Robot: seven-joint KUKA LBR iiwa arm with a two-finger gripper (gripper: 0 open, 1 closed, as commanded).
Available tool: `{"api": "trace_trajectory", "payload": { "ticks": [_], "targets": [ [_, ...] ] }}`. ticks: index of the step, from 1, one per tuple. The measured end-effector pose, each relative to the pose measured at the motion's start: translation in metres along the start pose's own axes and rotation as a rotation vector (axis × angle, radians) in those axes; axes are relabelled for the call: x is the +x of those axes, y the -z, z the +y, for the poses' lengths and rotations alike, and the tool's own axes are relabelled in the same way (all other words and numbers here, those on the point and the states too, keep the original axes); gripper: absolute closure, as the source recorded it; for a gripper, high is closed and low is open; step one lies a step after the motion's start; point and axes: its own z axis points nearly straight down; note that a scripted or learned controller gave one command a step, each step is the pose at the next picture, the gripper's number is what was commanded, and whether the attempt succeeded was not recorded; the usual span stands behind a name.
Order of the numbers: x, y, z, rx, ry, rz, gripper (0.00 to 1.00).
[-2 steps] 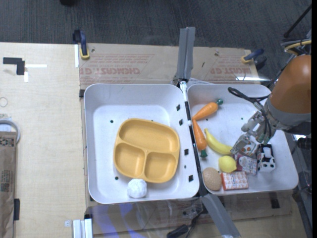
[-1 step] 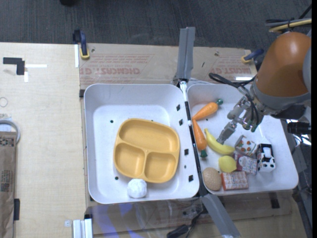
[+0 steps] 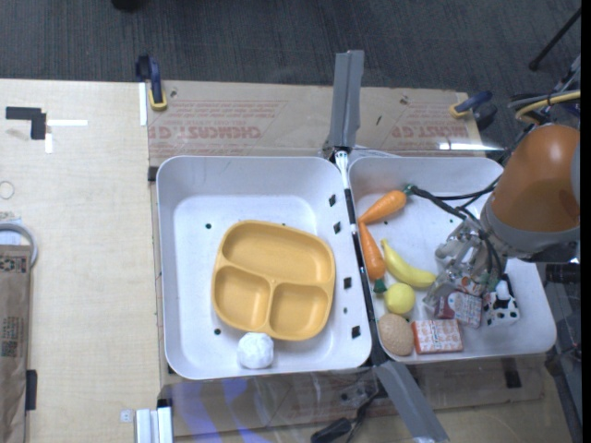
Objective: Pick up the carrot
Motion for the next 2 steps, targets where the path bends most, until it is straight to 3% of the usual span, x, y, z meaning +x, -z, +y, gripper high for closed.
{"api": "trace_trajectory", "payload": {
  "ticks": [1,2],
  "targets": [
    [-0.001,0.009,0.001,-0.002,-0.003,-0.001,1.00],
    [0.039,0.178,-0.009,0.000,-0.353,-0.002,1.00]
  ]
}}
